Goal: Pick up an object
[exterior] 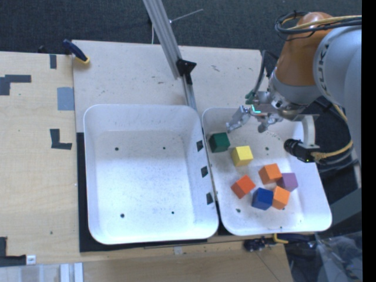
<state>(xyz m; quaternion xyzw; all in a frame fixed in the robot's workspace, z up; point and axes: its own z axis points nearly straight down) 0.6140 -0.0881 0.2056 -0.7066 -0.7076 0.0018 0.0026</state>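
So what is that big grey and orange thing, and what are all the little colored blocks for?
That is a robot arm. A camera fixed above the bench looks down on it at a slant, and the arm reaches in from the right. Its grabbing part, the end effector, hangs over the right white bin. Nothing is between its fingers. In that bin lie small blocks: a green one, a yellow one, three orange ones, a blue one and a purple one. The left white bin sits right beside it. The robot's job is to pick one block up.
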